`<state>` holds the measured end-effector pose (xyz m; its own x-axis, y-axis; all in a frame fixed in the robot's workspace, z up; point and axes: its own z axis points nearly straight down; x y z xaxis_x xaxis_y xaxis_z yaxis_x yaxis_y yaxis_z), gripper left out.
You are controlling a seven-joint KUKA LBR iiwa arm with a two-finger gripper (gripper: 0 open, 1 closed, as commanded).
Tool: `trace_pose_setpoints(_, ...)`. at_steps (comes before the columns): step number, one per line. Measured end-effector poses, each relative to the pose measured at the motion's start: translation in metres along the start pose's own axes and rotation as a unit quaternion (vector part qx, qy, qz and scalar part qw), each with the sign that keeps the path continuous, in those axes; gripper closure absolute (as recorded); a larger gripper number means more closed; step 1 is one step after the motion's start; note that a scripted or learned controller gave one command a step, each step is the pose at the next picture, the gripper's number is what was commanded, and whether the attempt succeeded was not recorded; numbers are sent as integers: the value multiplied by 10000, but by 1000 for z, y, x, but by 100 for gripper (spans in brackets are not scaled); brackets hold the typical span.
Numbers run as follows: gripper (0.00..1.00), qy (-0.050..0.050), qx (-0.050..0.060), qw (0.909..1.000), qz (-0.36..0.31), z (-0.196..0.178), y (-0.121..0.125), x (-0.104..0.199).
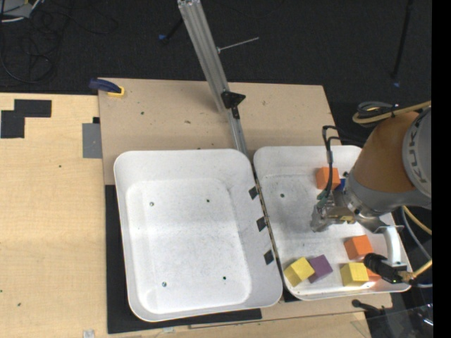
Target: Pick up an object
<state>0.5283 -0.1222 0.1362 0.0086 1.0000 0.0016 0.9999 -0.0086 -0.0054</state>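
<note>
- The claw (323, 217) hangs low over the floor of the right bin (285, 162), near its middle; whether its fingers are apart or together cannot be told at this size, and nothing shows between them.
- To do the pick well, I judge it should choose one block, centre over it, square the fingers to two flat faces, then descend straight.
- Nearest candidate: an orange block (326, 177) at about 12 o'clock from the claw, partly behind the arm's cabling.
- A second orange block (359, 246) lies at about 4 o'clock.
- At 6 o'clock a yellow block (299, 270) and a purple block (320, 266) touch; that contact would likely crowd a finger.
- Another yellow block (354, 273) sits at 5 o'clock, close to the bin's front wall, leaving little finger room.
- The left bin (123, 162) lies at 9 o'clock on the table (169, 111).
</note>
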Motion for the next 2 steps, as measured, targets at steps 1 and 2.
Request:
trace_pose_setpoints(1,100,-7,-38,10000,-46,-57,-4,8)
trace_pose_setpoints(2,100,-13,-49,10000,-45,-119,0,4)
